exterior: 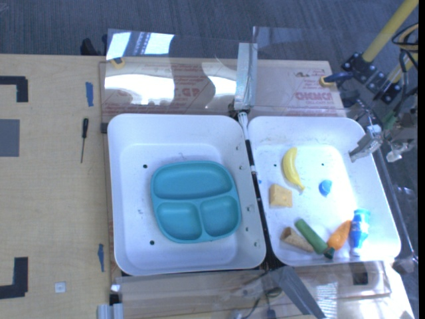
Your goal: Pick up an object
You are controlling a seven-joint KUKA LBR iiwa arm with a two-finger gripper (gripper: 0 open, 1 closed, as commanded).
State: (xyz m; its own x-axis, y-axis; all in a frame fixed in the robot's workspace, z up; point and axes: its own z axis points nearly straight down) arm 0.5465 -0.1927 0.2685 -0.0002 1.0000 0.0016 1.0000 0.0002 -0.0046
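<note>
On the far left, the wooden bench (46, 198) is being seen with a thin dark tool (84, 129) lying on it, just outside the left bin (126, 178). That bin is being occupied by a teal divided plate (196, 201), which is lying flat near its middle with its three compartments bare. In the right bin (312, 123), several small objects are being seen scattered on the floor: a yellow banana (292, 168) is lying towards the upper left, with a yellow wedge (280, 196) just below it and a small blue piece (325, 189) to its right. Along the bin's near edge, a tan wedge (295, 239) is being touched by a green stick-shaped object (312, 236), and an orange carrot-like piece (339, 234) is lying just beside a blue bottle (359, 230) in the near right corner. The gripper (373, 141) is being held over the right bin's right rim, up towards the far corner, at the end of the arm (392, 25) reaching in from the right. Whether it is spread or pressed together cannot be told. Nothing is being seen gripped by it; every object is lying on the bin floor to its left and below, the small blue piece and the banana being nearest, yet apart from it.
</note>
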